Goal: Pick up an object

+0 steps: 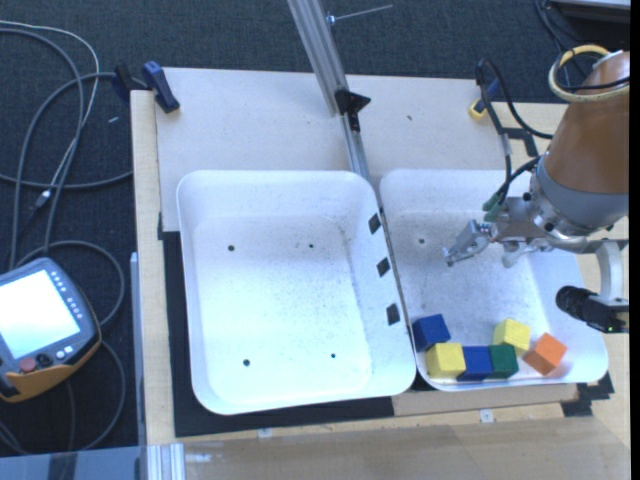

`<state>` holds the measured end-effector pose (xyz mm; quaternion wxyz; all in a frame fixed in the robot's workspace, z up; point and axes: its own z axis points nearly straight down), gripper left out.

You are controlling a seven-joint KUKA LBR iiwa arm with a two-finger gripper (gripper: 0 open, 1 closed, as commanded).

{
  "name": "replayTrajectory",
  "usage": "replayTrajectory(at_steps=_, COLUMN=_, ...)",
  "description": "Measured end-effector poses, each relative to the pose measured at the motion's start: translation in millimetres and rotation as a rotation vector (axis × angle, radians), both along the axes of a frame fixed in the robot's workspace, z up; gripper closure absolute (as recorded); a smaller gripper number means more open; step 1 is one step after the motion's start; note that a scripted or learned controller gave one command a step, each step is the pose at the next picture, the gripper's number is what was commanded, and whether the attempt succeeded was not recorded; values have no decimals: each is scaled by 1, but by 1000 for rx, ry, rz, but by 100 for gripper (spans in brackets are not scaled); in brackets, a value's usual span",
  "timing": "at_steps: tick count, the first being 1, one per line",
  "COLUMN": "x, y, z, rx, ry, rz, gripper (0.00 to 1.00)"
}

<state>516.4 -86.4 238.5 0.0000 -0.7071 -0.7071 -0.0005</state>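
Several small blocks lie along the front edge of the right bin (420,208): a blue block (431,329), a yellow block (446,359), a second blue block (477,362), a green block (503,360), another yellow block (514,333) and an orange block (546,353). My gripper (462,247) hangs over the middle of the right bin, pointing left. It is behind the blocks and apart from them, roughly above the bin floor between the back wall and the blue block.
The left bin (200,208) sits beside the right one, with black clips on the shared wall. A metal pole (320,43) slants in from the top. A teach pendant (40,323) and cables lie off the bench at left.
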Motion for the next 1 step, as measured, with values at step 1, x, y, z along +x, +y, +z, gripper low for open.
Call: replayTrajectory(at_steps=1, x=-15, y=-126, z=-52, rx=-1, ry=5, rz=-7, gripper=0)
